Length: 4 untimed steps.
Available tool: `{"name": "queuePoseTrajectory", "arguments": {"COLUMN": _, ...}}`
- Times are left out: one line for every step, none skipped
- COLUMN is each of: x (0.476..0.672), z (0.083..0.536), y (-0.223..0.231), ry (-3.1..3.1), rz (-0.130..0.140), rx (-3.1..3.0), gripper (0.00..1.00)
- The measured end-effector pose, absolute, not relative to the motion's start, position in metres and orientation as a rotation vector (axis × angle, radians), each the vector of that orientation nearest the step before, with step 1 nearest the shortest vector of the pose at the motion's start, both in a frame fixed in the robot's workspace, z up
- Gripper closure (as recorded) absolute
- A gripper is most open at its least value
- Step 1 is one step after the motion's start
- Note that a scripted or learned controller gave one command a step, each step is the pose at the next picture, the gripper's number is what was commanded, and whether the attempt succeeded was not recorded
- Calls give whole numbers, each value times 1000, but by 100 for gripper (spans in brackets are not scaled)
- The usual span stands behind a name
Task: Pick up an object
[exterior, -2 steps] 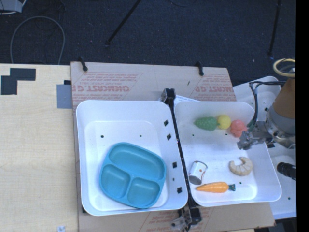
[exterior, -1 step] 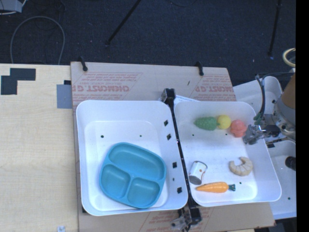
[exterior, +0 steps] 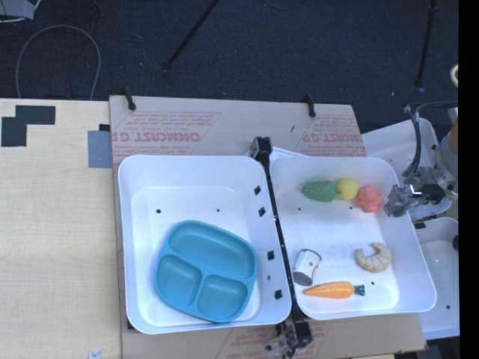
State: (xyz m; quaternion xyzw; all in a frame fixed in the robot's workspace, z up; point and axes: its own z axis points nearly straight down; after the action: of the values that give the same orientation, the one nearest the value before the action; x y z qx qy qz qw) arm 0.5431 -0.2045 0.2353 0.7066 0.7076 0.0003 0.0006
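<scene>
The right bin [exterior: 408, 290] holds a green vegetable [exterior: 320, 191], a yellow ball [exterior: 346, 188], a pink fruit [exterior: 369, 198], a tan croissant [exterior: 374, 257], a small white cup [exterior: 304, 266] on its side and an orange carrot [exterior: 331, 290]. My gripper [exterior: 400, 199] hovers at the bin's right rim, just right of the pink fruit and apart from it. Nothing shows between its tips.
The left bin [exterior: 142, 178] contains a blue divided plate [exterior: 205, 270]. A black divider [exterior: 271, 223] with clips runs between the two bins. Cardboard [exterior: 194, 129] lies under both, and a wooden table [exterior: 52, 230] spreads to the left.
</scene>
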Motion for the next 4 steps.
{"name": "queuePoseTrajectory", "arguments": {"x": 544, "z": 224, "y": -156, "ry": 2229, "rz": -1, "rx": 2221, "gripper": 100}}
{"name": "queuePoseTrajectory", "arguments": {"x": 548, "z": 233, "y": -98, "ry": 2231, "rz": 2, "rx": 2218, "gripper": 100}}
{"name": "queuePoseTrajectory", "arguments": {"x": 549, "z": 241, "y": -45, "ry": 2229, "rz": 1, "rx": 2218, "gripper": 100}}
{"name": "queuePoseTrajectory", "arguments": {"x": 550, "z": 228, "y": 13, "ry": 2230, "rz": -4, "rx": 2221, "gripper": 100}}
